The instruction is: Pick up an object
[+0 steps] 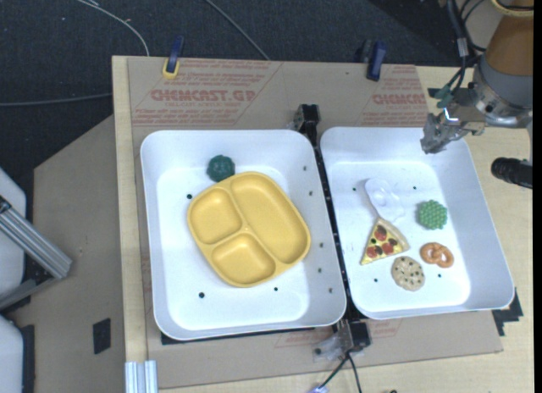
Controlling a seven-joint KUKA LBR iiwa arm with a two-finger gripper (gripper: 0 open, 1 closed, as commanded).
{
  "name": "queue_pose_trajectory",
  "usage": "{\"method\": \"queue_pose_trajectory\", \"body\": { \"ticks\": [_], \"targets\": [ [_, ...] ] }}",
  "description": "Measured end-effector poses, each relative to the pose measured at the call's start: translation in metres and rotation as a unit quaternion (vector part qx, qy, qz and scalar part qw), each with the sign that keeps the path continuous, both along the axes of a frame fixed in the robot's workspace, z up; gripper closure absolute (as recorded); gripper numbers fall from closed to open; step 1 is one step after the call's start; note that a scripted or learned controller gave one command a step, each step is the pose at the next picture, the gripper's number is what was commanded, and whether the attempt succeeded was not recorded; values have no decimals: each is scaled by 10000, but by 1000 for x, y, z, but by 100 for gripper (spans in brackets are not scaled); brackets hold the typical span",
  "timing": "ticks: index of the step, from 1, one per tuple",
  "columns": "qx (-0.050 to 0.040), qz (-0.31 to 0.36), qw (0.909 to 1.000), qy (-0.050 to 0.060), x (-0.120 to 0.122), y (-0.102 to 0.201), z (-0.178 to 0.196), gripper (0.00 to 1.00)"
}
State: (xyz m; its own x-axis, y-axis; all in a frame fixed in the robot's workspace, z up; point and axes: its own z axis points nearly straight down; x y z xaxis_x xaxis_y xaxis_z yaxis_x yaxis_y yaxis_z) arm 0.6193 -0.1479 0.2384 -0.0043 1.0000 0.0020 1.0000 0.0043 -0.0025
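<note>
Where the right bin [483, 239] holds them nearest, a cookie [408, 273], pretzel [437, 254], pizza slice [384, 241] and green ball [432, 213] lie untouched; the left bin [161, 239] bears a yellow divided tray [247, 228]. Beyond, the board [279, 95] reads "CHEMCAST GP". My gripper [435, 139] hangs over the right bin's far corner; I cannot tell its state, the tips being blurred

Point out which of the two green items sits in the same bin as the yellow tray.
The dark green piece, at the yellow tray's far edge in the left bin. The lighter green one lies in the right bin.
</note>
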Motion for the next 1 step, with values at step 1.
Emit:
{"method": "queue_pose_trajectory", "body": {
  "ticks": [1],
  "targets": [
    [-1, -4, 10000, 4, -20, 39, -6, 100]
  ]
}}
